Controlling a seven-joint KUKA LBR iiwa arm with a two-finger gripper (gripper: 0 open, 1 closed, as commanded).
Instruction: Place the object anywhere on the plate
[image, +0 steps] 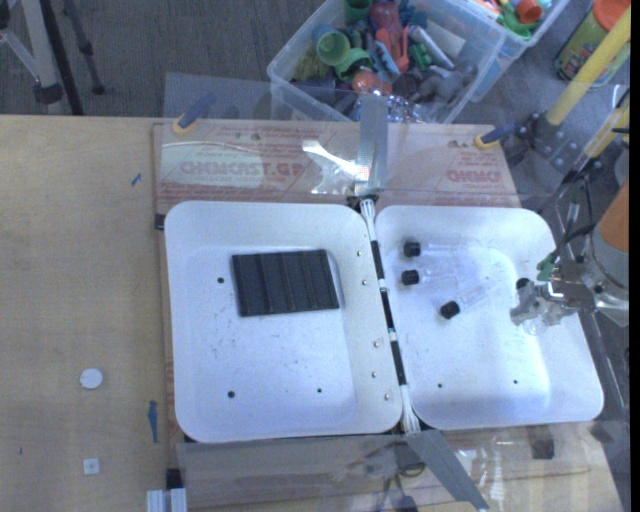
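Pincer (530, 305): over the right edge of the right bin (500, 395), low above its floor; whether its tips were spread or pressed together could not be told.
Vials (450, 275): three clear tubes with black caps, lying loose in the upper middle of the right bin, to the left of the pincer and apart from it.
Plate (286, 282): dark ribbed rectangle, flat in the left bin (270, 400), well apart from the vials.
Worktop (70, 250): tan surface under both bins.
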